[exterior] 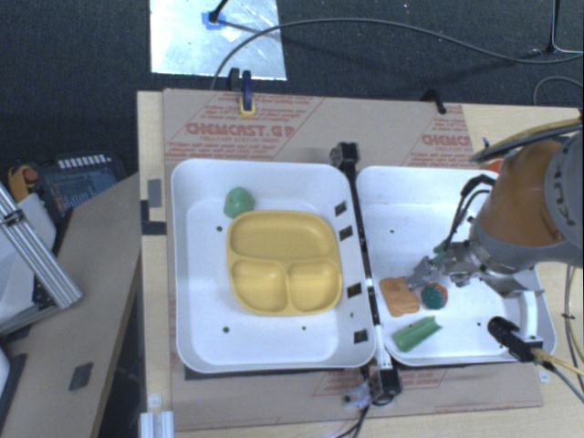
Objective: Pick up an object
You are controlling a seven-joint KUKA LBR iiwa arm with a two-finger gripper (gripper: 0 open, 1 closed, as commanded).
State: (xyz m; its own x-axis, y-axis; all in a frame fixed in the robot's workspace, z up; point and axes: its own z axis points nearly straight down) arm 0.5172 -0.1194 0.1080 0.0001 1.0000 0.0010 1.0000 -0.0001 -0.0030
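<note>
The left bin [196, 245], well to the left of the gripper [429, 276], was occupied by a yellow divided tray [281, 261] and a small green object [239, 201]. In the right bin [411, 199], an orange piece [398, 297] was seen just below-left of the gripper, a green wedge [417, 334] lower still, and a small red-and-green ball [434, 296] directly beneath the tool. Whether anything was grasped could not be told.

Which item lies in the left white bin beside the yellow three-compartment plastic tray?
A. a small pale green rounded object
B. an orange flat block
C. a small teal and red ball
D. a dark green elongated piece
A: the small pale green rounded object rests in the left white bin at the upper left corner of the yellow three-compartment plastic tray; the other three items lie in the right white bin.
</note>
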